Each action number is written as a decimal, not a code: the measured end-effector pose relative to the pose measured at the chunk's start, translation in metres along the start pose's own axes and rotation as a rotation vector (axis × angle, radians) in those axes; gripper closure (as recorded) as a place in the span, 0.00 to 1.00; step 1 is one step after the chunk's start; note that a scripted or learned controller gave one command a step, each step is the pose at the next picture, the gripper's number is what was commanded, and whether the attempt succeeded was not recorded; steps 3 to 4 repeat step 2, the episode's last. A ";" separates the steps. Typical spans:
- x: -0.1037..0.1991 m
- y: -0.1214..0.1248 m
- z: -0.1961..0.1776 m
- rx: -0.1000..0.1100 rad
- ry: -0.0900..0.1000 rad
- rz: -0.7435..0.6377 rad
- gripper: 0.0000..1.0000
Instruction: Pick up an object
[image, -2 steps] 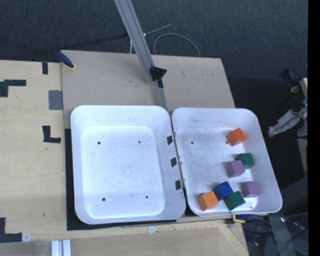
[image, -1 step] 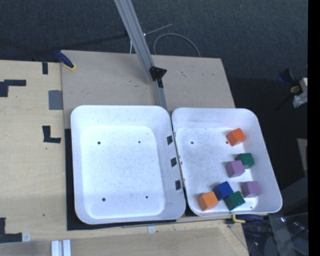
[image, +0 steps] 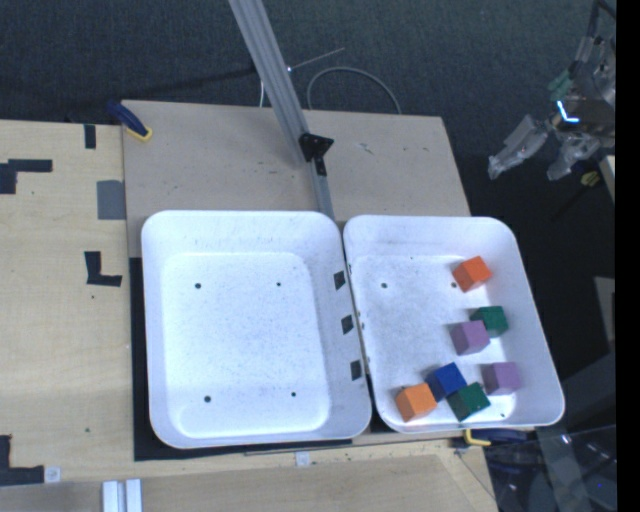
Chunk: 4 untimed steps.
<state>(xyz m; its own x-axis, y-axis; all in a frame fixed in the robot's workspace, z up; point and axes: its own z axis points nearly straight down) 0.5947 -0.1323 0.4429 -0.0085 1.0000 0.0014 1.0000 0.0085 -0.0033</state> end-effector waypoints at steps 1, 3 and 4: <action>0.022 0.013 0.013 -0.001 -0.002 0.005 0.00; 0.126 0.031 0.076 0.002 0.001 0.000 0.00; 0.126 0.031 0.076 0.002 0.001 0.000 0.00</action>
